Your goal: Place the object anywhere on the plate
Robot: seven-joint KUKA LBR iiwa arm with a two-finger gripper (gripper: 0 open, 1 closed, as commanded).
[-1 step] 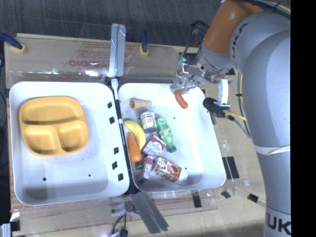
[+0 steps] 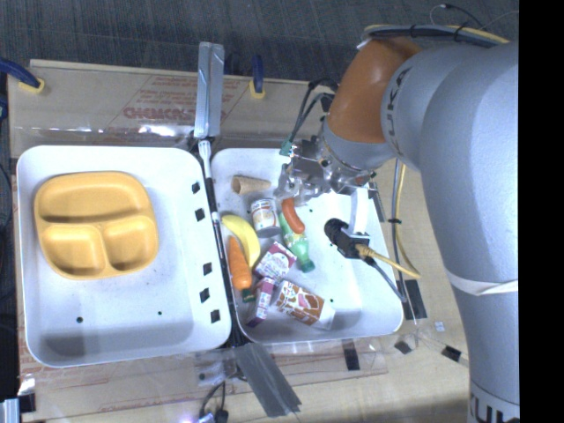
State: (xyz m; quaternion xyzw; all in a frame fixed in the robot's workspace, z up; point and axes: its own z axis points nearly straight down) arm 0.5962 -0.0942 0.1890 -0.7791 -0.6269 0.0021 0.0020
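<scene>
Since arm reaches from 3 o'clock, gripper (image 2: 294,186) hangs over right bin (image 2: 374,320) clutter, above red pepper (image 2: 293,215); grip state unreadable. Yellow divided plate (image 2: 95,222) waits in left bin (image 2: 53,329), 9 o'clock.

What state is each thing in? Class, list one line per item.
Plate: upright, nothing on it, in the left bin.
Banana: lying flat, right bin.
Carrot: lying beside the banana.
Small can: standing upright.
Carton: tipped on its side.
Pincer: over the right bin.
</scene>
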